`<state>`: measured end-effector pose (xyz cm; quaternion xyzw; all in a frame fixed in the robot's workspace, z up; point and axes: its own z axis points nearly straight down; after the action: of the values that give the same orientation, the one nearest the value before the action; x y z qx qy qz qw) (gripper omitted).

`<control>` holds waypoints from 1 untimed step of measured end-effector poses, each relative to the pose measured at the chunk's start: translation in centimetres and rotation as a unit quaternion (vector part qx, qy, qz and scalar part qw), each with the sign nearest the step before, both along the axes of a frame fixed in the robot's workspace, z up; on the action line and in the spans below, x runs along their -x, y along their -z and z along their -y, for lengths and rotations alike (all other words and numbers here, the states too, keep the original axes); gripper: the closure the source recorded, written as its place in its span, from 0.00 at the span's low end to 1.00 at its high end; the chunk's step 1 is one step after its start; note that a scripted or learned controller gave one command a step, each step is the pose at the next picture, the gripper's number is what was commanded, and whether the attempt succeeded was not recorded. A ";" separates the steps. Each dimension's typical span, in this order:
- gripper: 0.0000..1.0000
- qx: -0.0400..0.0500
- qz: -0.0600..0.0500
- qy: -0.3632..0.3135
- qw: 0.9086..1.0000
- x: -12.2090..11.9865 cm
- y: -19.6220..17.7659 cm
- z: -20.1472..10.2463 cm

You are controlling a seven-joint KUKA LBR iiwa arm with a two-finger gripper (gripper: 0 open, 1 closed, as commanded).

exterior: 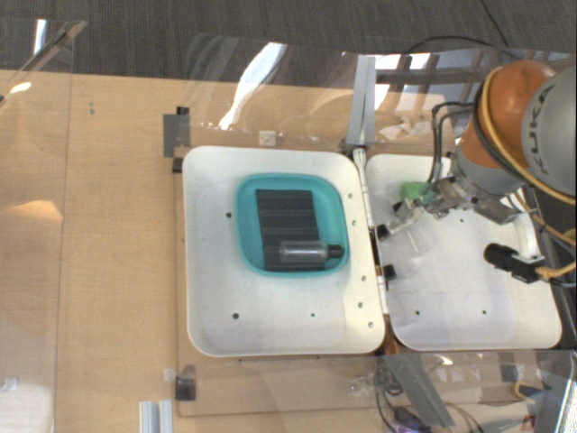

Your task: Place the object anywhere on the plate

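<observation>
my gripper (pixel 410 207) sits over the right bin (pixel 469 323), fingers apart, nothing held. plate (pixel 248 233) already carries a dark block (pixel 287 219) and a tube (pixel 302 253); release low, near centre.

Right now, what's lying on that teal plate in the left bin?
A dark ribbed rectangular block and a grey cylinder with a black cap at its near end cover the teal plate's middle.

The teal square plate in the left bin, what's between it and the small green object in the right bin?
In the camera view, between the teal square plate and the small green object lie bare white bin floor and the two bins' adjoining rims.
</observation>
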<state>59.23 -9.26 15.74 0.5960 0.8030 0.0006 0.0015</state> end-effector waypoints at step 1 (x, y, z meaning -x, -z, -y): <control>0.00 0.000 0.001 0.010 1.000 4.3 4.6 5.6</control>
<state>54.90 -14.86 11.18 0.6044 0.7967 0.0009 0.0023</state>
